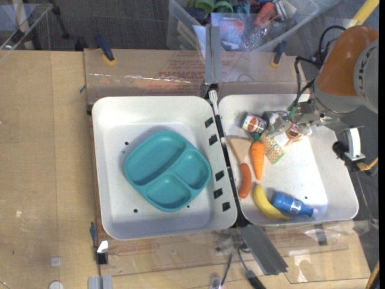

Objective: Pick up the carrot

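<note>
Wooden bench (42, 161), two white bins side by side. Left bin (108, 116) holds teal divided plate (167, 170). Right bin (337, 191) cluttered: carrot (257, 159) near bin centre-left, tip pointing toward camera; sausage (245, 180) just beside it; banana (264, 202) and blue bottle (292, 205) at near edge; small can (254, 124) at far side. Gripper (295, 128) low over bin's far side, right of carrot, apart from it; finger state: cannot tell. Clear tub of toys (240, 5) behind bins.
</note>
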`<state>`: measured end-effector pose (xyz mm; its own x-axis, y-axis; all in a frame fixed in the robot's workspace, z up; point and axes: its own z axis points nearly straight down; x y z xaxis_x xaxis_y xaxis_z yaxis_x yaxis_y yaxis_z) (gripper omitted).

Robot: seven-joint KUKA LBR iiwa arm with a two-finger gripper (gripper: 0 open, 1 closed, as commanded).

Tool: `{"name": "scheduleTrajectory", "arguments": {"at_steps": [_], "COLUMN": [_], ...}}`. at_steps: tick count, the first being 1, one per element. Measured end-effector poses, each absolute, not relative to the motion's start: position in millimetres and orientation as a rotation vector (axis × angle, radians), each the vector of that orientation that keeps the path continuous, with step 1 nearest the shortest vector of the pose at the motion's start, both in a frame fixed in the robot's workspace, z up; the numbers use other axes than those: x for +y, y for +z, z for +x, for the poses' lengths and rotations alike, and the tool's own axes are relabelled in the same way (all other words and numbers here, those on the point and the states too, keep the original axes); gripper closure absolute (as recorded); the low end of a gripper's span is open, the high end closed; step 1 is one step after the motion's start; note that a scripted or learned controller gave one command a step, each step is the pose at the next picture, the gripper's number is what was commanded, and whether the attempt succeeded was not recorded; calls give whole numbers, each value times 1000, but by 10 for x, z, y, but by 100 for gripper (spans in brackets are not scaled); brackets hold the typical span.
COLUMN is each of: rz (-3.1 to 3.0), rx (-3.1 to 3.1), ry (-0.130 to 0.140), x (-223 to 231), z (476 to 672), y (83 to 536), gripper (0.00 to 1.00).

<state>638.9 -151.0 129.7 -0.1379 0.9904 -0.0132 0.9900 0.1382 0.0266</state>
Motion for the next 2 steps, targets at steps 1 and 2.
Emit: {"name": "scheduleTrajectory", "arguments": {"at_steps": [1, 2], "rz": [1961, 1798], "rx": [2397, 2497], "ry": [36, 27], "x": [-1243, -1209], "z": [6300, 6229], "y": [1232, 1203], "gripper": [0, 0]}}
